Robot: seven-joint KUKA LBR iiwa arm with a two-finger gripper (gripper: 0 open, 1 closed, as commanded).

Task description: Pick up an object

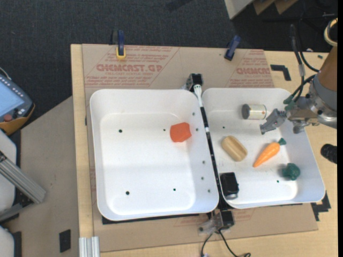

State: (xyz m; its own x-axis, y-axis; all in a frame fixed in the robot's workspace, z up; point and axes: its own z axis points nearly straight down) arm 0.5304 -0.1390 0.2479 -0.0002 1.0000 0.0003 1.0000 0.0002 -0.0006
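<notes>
While the arm (328, 84) is reaching in from the right, its gripper (278, 119) is hanging over the far right part of the right bin (305, 189). Fingers are pointing left toward the bin's middle; from this slant I cannot tell whether they are spread or pressed together, and nothing is showing between them.

Right bin is carrying five things. A small cylinder (253, 111), grey cap on its left end and pale body, is lying on its side at the far end, just left of the gripper. A tan rounded piece (234, 148), loaf-like, is lying toward the bin's left-middle. A toy carrot (267, 153), orange with a green top, is lying tilted just right of the tan piece, its green end pointing up toward the gripper and sitting close under it. A dark green lump (291, 171) is resting near the right wall, nearer than the carrot. A black block (229, 184) is sitting in the near left corner, beside the divider between the bins.

Left bin (102, 159) is holding one orange chunk (180, 133), lying toward its far right, close to the divider but apart from it.

Both bins are sitting side by side on a brown cardboard sheet (134, 63) with red lettering, which is covering the tabletop. Two blue clamps (120, 43) are gripping the sheet's far edge.
</notes>
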